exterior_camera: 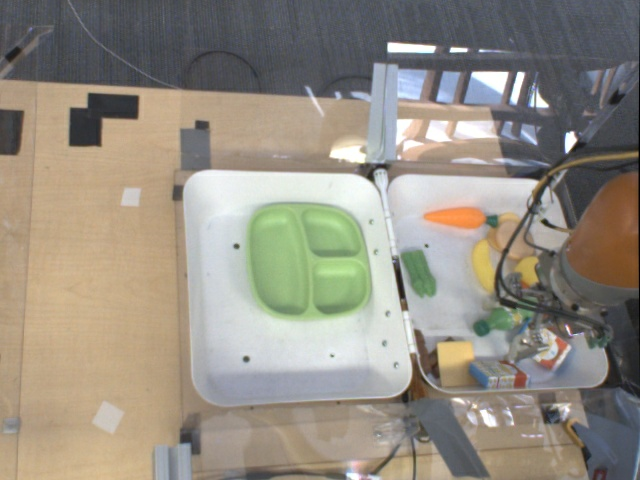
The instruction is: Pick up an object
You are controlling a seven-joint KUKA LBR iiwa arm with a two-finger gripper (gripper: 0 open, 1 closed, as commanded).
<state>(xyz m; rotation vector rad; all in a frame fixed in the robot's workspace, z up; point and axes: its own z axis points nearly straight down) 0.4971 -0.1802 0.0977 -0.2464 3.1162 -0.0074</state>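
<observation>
A robotics lab: a wooden bench (pixel 90 298) with black markers (pixel 100 116) at upper left, loose cables (pixel 130 63) above.

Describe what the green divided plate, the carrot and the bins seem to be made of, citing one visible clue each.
Green divided plate: likely matte moulded plastic; uniform colour, rounded compartments.
Carrot: probably a plastic toy; even, smooth orange.
Left bin and right bin: apparently smooth white plastic; rounded corners, soft sheen.

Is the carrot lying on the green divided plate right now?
No. The carrot lies in the right bin, near its far wall, while the green divided plate sits in the left bin.
</observation>
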